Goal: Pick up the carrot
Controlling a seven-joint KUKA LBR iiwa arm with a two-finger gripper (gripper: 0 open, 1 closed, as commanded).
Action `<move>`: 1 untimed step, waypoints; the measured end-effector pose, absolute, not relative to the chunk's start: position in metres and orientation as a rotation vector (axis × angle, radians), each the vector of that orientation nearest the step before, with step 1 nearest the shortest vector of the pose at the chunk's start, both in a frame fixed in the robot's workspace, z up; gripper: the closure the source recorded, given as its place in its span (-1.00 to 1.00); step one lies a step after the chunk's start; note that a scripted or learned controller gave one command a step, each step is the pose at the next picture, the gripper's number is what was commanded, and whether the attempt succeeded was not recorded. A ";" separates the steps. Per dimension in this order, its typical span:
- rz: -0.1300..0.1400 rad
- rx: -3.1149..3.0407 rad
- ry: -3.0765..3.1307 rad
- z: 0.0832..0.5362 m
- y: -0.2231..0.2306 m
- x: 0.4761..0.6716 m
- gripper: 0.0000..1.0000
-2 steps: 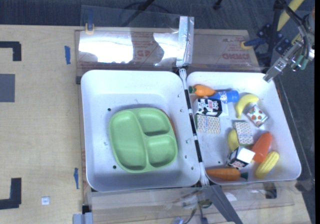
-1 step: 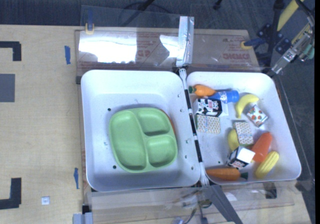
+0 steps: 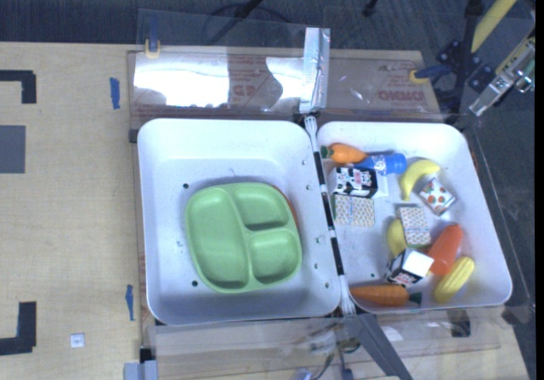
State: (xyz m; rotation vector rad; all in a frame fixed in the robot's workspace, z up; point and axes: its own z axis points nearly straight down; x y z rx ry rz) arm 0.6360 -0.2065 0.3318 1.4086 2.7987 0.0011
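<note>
Two carrot-like objects lie in the right bin [image 3: 484, 200]. One small orange carrot [image 3: 348, 154] with a green top lies in the bin's far left corner, touching a blue bottle [image 3: 384, 163]. A longer orange carrot [image 3: 380, 294] with a dark green end lies along the near wall, just below a small white and black box [image 3: 410, 267].
The right bin also holds a banana [image 3: 418, 175], a black and white carton [image 3: 355, 183], patterned packets [image 3: 354, 212], an orange piece [image 3: 445, 243] and yellow fruit [image 3: 455, 277], closely packed. In the left bin [image 3: 161, 157] lies a green divided plate [image 3: 245, 235]. A clear panel [image 3: 280, 76] stands behind both bins.
</note>
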 end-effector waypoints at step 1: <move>0.001 1.409 2.799 0.332 -0.206 0.636 -1.00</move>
